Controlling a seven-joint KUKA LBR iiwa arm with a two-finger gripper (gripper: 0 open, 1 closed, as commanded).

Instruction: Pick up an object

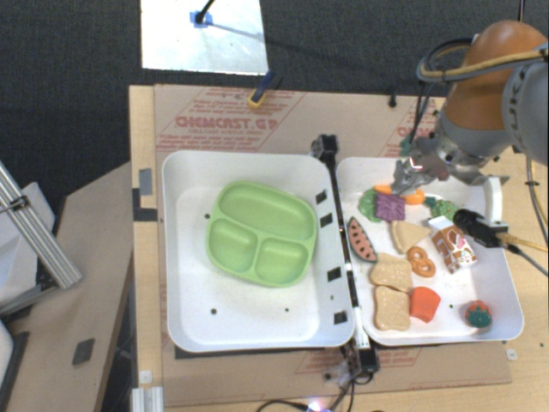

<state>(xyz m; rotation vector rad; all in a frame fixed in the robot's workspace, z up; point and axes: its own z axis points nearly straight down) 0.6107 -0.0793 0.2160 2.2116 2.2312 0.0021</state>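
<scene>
Left of the right bin (515, 316), a green divided tray (262, 233) is held by the left bin (184, 256). Over the right bin's far edge the gripper (408, 178) is lowered onto a purple toy (390, 206); whether anything is gripped cannot be told. Nearer in that bin, bread slices (391, 290), a watermelon slice (361, 239), a red block (424, 303) and a pretzel (420, 261) are scattered.

cardboard sheet (225, 120) | red print, mirrored, reads "CHEMCAST GP"
</scene>
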